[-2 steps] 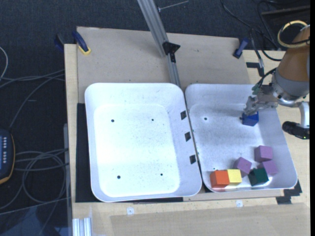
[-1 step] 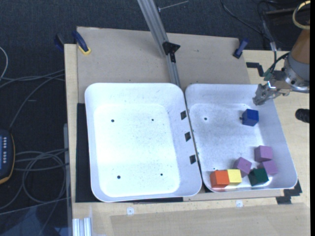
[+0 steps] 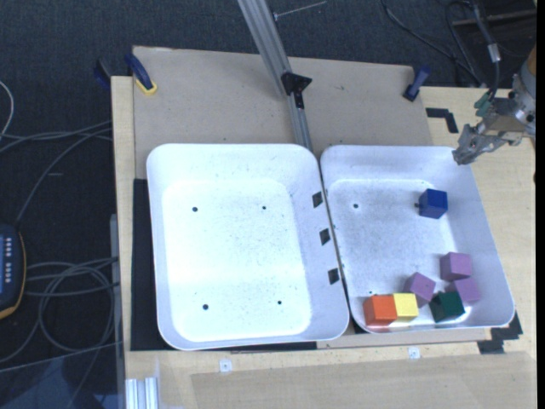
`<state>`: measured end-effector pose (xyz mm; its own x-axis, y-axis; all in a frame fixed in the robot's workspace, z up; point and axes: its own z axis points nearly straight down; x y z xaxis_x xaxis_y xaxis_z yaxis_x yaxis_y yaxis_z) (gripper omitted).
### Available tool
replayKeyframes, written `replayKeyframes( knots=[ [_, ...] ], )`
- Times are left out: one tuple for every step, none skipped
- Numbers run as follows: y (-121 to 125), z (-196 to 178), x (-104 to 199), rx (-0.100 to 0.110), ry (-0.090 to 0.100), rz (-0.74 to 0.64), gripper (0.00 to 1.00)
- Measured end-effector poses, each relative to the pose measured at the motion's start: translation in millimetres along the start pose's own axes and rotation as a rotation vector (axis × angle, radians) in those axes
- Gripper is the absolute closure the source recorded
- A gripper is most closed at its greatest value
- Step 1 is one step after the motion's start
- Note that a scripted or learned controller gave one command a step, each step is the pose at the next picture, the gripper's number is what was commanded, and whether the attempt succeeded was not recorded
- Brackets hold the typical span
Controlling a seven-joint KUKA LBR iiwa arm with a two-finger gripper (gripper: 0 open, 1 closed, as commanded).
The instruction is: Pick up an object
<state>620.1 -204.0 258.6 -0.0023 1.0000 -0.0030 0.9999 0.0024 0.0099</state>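
The blue block (image 3: 433,204) is a small cube, so it has no long axis; it sits slightly turned, its edges skewed a little against the walls of the right bin (image 3: 409,162), with a lighter top face and darker side faces. It rests alone in the upper right part of that bin, well apart from the other blocks, which cluster in the bin's lower right corner. There an orange block (image 3: 381,308) lies touching a yellow block (image 3: 405,305), with a dark green block (image 3: 445,306) just beside them. A purple block (image 3: 421,285) sits tilted just above the yellow one, another purple block (image 3: 456,266) stands near the right wall, and a third purple block (image 3: 467,290) lies just below it, next to the green one. None of the blocks carries any writing or label that can be read. The left bin (image 3: 230,156) lies beside the right one, their rims touching along the middle. The gripper (image 3: 467,150) hangs at the right, above the bench just outside the right bin's upper right corner, apart from the blue block and holding nothing; whether its tips are apart or together cannot be told at this size.
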Motion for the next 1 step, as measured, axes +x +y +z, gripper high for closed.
replayKeyframes(
  knots=[
    [1.3,-18.1,0.1,0.005,0.001,0.001,1.0]
  ],
)
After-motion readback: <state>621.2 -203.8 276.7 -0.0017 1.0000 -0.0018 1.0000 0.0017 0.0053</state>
